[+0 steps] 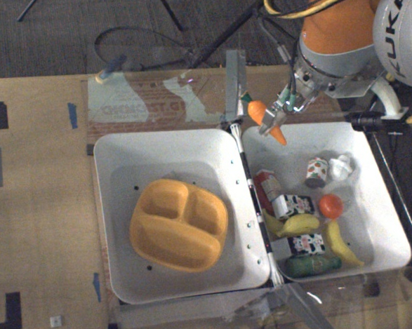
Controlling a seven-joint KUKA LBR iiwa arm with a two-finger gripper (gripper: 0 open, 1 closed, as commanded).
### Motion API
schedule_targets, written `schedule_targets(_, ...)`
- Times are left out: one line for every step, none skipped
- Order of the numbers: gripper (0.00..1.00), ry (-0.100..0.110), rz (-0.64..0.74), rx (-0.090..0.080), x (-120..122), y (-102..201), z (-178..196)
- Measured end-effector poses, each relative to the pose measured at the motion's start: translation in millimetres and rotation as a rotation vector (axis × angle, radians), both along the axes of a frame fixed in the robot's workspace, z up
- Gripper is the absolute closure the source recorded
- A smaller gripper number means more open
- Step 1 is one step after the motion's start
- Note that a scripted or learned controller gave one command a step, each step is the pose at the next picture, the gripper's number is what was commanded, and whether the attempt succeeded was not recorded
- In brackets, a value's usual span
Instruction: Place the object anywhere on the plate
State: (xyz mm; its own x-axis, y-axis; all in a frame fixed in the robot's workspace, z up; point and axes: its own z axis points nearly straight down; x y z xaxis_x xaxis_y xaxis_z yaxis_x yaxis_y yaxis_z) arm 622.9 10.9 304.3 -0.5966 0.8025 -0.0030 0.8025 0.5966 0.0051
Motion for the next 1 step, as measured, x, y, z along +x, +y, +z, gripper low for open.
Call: schedule_targets(1.0,0.009,-0.339,0.0,-43.4,101.8,-16.5)
